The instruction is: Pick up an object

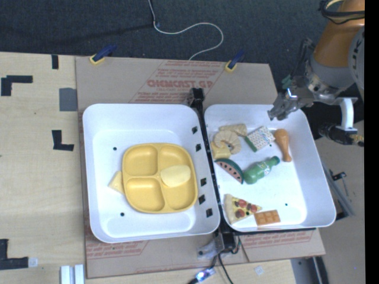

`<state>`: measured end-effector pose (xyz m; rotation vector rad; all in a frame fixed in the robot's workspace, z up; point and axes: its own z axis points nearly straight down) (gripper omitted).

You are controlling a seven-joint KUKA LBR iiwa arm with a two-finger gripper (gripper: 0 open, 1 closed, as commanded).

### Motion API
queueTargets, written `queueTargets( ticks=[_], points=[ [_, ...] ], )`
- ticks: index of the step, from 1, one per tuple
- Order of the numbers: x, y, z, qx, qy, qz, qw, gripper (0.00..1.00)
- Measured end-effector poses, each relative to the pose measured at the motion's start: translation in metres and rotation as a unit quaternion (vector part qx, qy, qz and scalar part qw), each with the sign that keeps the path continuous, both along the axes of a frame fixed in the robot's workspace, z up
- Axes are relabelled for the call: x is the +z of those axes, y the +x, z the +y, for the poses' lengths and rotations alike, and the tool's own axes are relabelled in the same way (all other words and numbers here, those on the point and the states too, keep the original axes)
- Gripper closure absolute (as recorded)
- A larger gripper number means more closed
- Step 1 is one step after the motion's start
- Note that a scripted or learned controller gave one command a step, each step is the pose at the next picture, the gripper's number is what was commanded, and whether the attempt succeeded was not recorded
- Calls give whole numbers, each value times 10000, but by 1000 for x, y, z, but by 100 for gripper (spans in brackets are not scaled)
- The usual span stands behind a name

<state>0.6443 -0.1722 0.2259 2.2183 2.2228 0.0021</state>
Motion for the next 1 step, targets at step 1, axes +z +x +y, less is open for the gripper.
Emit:
queueTargets(
  ticks=[1],
  points=[
    [4, -9, 44, 17, 7, 18, 10000, 100]
  ],
)
